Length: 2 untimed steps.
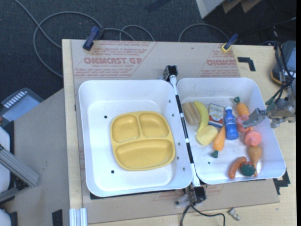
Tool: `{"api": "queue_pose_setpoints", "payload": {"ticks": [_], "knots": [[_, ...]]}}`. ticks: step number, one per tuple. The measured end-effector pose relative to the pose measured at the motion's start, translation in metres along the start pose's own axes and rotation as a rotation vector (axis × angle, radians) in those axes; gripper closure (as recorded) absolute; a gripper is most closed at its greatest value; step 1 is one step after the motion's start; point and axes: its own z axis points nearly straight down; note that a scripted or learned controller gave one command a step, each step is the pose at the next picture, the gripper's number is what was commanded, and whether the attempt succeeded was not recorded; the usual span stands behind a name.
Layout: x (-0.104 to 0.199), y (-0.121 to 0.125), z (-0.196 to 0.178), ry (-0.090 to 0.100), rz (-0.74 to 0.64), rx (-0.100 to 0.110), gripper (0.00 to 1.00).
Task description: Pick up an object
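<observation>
The gripper is reaching in from the right over the right bin, its grey fingers hanging low by the bin's right side, just above a pink toy that is lying against the wall there; whether anything is sitting between those fingers I cannot tell, and the view is too small to settle how they are standing. Right beside it a small orange carrot with a green top is lying toward the back, and a second round pink piece is sitting just in front, with a brownish-orange pear-like piece below that. Near the front rim a red-orange pepper-like toy with a green end is resting. Moving left, a blue bottle with a white cap is lying upright-wise along the bin floor, touching a small printed packet. A longer orange carrot is slanting beneath them, next to a pale yellow lump, a yellow banana and a tan bread roll close to the divider. Across in the left bin a yellow divided plate with three compartments is sitting in the middle.
</observation>
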Motion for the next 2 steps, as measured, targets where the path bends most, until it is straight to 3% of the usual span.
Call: {"api": "queue_pose_setpoints", "payload": {"ticks": [1,2], "knots": [[0.026,0.043,0.135,0.000,-0.002,-0.001,0.00],[0.025,0.044,0.124,-0.003,0.000,-0.005,1.00]]}}
